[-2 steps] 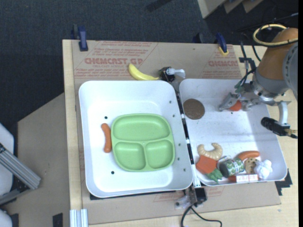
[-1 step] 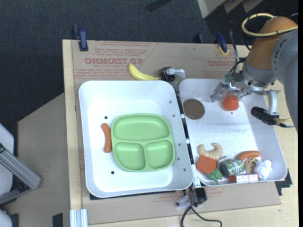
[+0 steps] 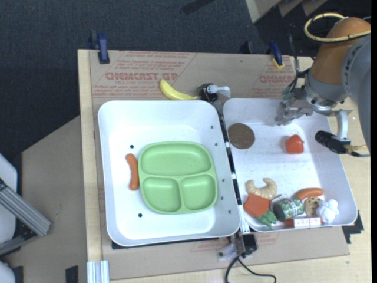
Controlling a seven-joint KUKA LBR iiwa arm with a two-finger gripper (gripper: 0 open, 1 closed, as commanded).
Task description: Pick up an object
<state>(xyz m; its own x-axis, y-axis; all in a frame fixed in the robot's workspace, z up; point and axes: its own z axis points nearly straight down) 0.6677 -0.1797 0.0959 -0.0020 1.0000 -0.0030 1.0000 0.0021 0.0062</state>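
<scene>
My gripper (image 3: 288, 114) hangs over the far edge of the right bin (image 3: 336, 175), below the grey wrist and orange band. A red tomato-like piece (image 3: 294, 144) lies a little in front of it, apart from it. A brown round disc (image 3: 241, 135) lies to the gripper's left, near the bin's left wall. At the near end of this bin a pile holds a croissant (image 3: 262, 187), an orange-red wedge (image 3: 255, 206), a small can (image 3: 288, 207), a sausage (image 3: 307, 193) and a green piece (image 3: 268, 219).
The left bin (image 3: 118, 122) bears a green divided tray (image 3: 177, 177), with an orange sausage (image 3: 133, 171) beside its left edge. A yellow banana (image 3: 175, 92) lies on the cardboard behind that bin. Blue clamps (image 3: 101, 44) hold the board's far edge.
</scene>
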